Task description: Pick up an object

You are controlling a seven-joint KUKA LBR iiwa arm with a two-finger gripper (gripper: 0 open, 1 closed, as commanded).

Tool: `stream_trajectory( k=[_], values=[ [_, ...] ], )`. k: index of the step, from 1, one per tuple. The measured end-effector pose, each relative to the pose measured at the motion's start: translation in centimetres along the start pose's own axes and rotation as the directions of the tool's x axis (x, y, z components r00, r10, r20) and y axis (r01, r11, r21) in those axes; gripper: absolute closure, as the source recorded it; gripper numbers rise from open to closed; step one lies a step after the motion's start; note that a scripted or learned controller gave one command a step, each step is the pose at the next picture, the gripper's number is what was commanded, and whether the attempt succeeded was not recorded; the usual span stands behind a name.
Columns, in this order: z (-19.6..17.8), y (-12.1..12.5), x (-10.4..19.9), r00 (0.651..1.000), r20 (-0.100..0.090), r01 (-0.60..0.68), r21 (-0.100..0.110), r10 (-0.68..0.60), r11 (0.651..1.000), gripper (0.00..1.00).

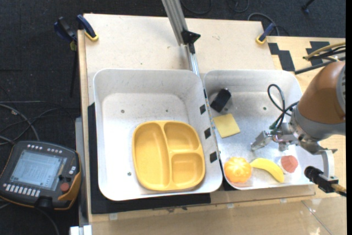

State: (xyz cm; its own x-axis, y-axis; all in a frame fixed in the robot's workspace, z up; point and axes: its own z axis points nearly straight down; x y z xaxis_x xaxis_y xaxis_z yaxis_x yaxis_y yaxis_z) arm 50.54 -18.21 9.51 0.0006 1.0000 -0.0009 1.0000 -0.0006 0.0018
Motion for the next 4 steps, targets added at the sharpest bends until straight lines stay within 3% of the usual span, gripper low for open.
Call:
stream_trajectory(
  k=[1, 3, 4],
  values=[
    [-1.1, 0.1, 0.0, 1.0, 0.0, 0.001, -0.002, -0.001, 1.0, 1.0],
    [-11.2, 0.4, -1.2, 1.0, 0.001, 0.003, -0.002, -0.003, 1.0, 1.0],
    [-17.1, 0.3, -0.3, 1.0, 0.002, 0.005, -0.005, -0.005, 1.0, 1.0]
  ],
)
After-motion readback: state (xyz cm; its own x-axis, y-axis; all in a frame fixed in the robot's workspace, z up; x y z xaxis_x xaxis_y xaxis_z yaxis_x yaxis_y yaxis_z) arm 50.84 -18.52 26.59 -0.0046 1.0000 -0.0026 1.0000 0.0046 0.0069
